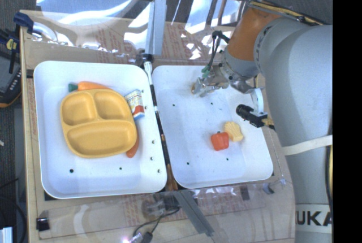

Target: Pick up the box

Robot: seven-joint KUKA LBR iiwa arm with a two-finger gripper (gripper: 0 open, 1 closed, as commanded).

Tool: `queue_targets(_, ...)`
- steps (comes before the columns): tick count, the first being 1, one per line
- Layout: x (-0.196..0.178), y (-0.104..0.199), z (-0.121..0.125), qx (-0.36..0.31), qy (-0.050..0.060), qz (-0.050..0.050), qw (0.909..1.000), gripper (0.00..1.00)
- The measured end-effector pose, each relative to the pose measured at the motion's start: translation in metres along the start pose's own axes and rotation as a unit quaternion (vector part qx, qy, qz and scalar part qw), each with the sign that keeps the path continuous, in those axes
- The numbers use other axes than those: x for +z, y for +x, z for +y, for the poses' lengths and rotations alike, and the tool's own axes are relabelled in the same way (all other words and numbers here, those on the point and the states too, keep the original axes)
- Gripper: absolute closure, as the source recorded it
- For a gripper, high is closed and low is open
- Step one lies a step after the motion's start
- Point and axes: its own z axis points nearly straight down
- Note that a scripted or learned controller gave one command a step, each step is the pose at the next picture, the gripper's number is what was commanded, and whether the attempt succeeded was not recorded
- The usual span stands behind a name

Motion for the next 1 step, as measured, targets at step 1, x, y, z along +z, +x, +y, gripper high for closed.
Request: queue_targets(1, 0.0001, 0.0004, 0.0001, -0.001, 0.000, 0.000, 1.0000, 0.00)
